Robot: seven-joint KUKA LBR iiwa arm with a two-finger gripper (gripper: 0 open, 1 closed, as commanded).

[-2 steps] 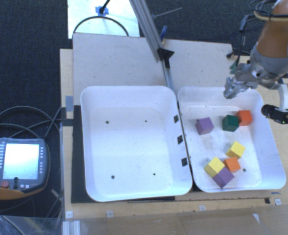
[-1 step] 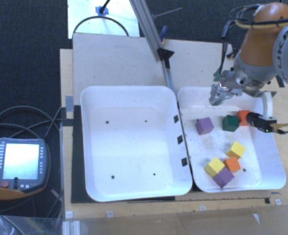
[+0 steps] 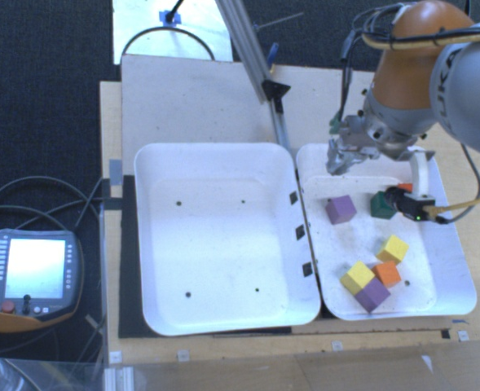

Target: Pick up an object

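Arm (image 3: pixel 460 63) cut off by right edge and top edge; base out of frame. Gripper (image 3: pixel 340 163) seen from above, wrist body covering fingers; finger spacing impossible to judge. Green block (image 3: pixel 381 205) partly hidden behind dark fitting with small light. Small orange object (image 3: pixel 404 188) beside it mostly covered, shape unclear. Purple block (image 3: pixel 372 295) partly overlapped by yellow block (image 3: pixel 358 277) and orange block (image 3: pixel 388 274). Handheld controller (image 3: pixel 29 279) cut by left edge; screen washed out, unreadable.

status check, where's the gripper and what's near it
Gripper over right bin's far end. Purple block just below it, untouched. Green block beside, nothing blocking.
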